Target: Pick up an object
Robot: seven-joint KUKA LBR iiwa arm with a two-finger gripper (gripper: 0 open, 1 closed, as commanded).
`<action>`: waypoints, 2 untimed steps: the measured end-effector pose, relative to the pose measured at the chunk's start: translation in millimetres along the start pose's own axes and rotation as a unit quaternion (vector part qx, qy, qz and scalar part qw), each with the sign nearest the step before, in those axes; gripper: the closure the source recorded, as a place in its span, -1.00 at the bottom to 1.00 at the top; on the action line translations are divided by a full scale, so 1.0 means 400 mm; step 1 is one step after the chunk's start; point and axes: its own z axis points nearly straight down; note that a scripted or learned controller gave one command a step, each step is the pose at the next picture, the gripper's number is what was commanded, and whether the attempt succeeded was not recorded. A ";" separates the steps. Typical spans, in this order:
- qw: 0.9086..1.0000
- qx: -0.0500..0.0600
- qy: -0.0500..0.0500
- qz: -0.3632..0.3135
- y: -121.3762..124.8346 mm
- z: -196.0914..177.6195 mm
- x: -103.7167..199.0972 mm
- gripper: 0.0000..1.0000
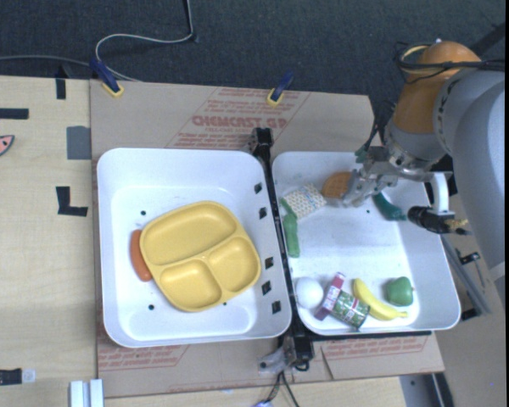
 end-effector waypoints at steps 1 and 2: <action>1.000 0.000 0.000 0.000 0.000 0.000 0.000 -1.00; 0.999 -0.041 -0.006 0.008 0.041 0.045 0.050 -1.00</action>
